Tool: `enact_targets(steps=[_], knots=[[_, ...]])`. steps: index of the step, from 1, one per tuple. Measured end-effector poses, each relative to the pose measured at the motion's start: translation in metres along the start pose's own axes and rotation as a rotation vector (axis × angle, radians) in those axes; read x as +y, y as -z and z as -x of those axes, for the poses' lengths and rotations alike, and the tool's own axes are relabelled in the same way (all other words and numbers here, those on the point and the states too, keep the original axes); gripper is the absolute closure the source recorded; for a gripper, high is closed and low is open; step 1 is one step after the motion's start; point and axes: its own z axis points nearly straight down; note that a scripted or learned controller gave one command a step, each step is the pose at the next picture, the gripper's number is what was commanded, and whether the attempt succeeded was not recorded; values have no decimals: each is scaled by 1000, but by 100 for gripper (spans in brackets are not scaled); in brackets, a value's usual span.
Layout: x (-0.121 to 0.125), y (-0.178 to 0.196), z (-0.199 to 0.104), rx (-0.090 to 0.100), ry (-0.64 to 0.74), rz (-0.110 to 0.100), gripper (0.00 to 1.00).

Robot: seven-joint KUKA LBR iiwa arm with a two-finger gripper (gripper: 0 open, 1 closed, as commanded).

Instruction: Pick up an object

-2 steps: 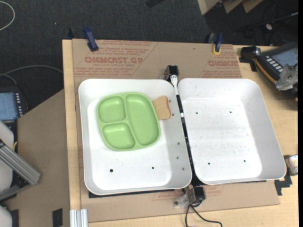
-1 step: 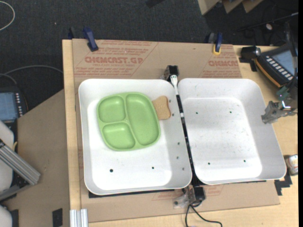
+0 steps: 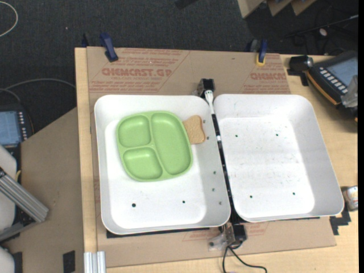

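Look in the left white plastic bin (image 3: 153, 209). There you find a light green plastic plate with three sections (image 3: 153, 146), lying flat in the upper part of the bin. Just beside it, touching its right edge, lies a small tan flat piece that looks like a slice of toast or a cracker (image 3: 195, 129). These are the two things you can pick.

The right white plastic bin (image 3: 273, 203) sits next to the left one, on the brown board surface (image 3: 142, 67).

Your arm comes in from the right side, so both things lie far to its left, past the right bin and over the middle wall where the two bins meet. The tan piece is the nearer one, close to that wall. Its long side runs up and down in the view, a bit tilted. The green plate lies farther left and is wide and flat, so I think it is harder to grab.

You cannot tell if the hand is apart or together.
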Motion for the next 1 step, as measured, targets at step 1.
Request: enact_targets(steps=[1], knots=[[-37,-52,-10,9,-3,-21,100]])
